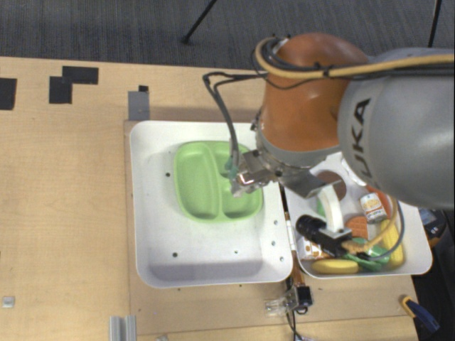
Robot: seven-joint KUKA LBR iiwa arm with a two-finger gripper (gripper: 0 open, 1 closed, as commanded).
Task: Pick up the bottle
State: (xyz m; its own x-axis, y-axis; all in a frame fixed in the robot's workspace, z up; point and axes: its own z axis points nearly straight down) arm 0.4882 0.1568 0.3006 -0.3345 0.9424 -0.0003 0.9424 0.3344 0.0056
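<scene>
**Pincer over left bin, bottle off to its right**

The pincer [245, 178] hangs above the green tray [210, 183] in the left bin [153, 212]; its state cannot be told. The bottle [372, 206], small with an orange label, lies well right of the pincer in the right bin [419, 258], among a banana [340, 265] and other clutter.

Tray [206, 183] in left bin [153, 204], bottle [372, 206] in right bin [419, 258]

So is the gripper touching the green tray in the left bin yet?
Cannot tell. In the camera view the gripper overlaps the green tray's right compartment, but the slanted look-down shows neither contact nor a gap; it may be hovering above it.
</scene>
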